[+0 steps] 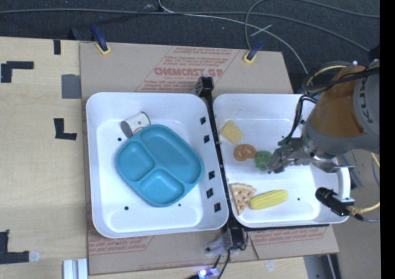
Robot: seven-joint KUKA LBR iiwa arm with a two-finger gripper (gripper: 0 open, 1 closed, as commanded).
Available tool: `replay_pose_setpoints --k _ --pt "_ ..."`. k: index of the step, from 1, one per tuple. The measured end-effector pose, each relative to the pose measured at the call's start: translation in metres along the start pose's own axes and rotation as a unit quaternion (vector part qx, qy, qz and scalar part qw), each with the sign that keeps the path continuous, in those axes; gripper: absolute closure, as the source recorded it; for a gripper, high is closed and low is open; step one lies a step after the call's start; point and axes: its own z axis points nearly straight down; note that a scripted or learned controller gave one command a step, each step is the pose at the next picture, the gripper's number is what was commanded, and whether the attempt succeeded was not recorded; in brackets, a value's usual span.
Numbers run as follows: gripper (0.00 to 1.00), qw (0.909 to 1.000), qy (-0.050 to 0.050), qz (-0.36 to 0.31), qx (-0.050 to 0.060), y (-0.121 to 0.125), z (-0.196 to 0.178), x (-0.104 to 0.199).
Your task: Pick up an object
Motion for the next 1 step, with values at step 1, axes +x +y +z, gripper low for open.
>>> replay_pose_setpoints --k 1 --pt "1.00 1.0000 -0.001 0.001 -0.003 0.0059 -0.0498 -0.0084"
